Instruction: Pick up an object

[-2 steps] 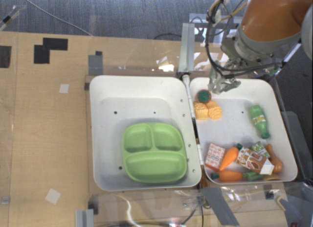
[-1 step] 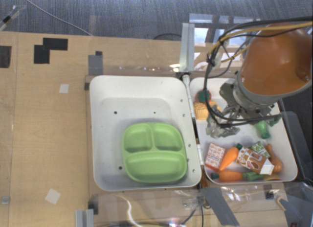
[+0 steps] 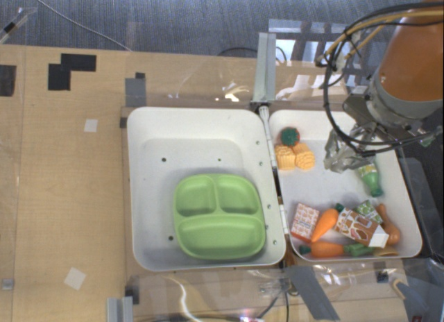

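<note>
The right bin holds several toy foods. A dark green round piece and yellow corn pieces lie at its back left. A green bottle lies by the right wall. At the front sit a red and white box, two orange carrots, a printed carton and a brown sausage. My gripper hangs over the middle of this bin, between the corn and the green bottle, with nothing visibly in it.
The left bin bears a green divided plate toward its front. A metal divider stands at the back between the bins. Cables loop above the wrist at the back right.
</note>
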Robot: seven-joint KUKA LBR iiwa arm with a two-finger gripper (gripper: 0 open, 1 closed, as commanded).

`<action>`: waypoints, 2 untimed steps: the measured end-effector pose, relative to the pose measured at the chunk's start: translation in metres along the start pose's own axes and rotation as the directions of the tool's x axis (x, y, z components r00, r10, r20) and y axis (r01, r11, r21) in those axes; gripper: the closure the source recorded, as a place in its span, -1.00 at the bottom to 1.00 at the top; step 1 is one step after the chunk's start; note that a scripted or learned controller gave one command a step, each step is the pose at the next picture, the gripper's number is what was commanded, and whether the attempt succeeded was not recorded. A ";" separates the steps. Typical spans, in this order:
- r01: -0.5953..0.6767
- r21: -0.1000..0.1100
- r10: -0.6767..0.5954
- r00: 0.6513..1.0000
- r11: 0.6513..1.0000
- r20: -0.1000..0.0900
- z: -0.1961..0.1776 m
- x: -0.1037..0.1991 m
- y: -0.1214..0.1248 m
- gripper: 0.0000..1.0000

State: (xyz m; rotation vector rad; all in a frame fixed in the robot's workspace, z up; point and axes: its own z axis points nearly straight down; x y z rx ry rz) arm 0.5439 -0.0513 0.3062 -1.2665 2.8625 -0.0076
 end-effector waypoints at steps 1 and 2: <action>-0.044 -0.005 0.044 0.999 0.999 0.000 0.014 -0.068 -0.003 1.00; -0.210 -0.006 0.210 0.978 0.978 -0.002 0.041 -0.081 0.084 1.00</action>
